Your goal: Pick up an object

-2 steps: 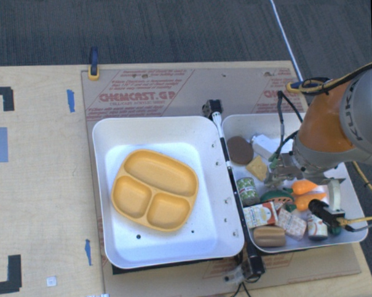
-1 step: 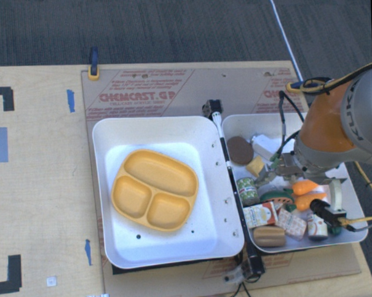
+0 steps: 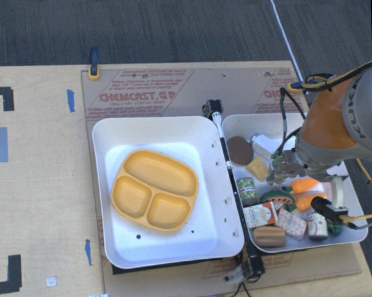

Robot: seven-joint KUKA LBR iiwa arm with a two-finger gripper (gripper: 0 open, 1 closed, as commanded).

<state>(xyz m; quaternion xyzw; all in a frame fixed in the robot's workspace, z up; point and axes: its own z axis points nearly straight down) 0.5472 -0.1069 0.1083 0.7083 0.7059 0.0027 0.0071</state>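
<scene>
The gripper (image 3: 284, 169) hung low over the crowded right bin (image 3: 356, 230) at right of frame, just above a yellow block (image 3: 257, 168); its jaws' state could not be told. The left bin (image 3: 107, 179) held a yellow tray (image 3: 154, 189) with open room around it.

Bright, even overhead light. Glare whitens the left bin (image 3: 108, 197) floor around the yellow tray (image 3: 154, 189). My arm (image 3: 332, 123) is soft w/ slight blur; small items look fuzzy.
</scene>
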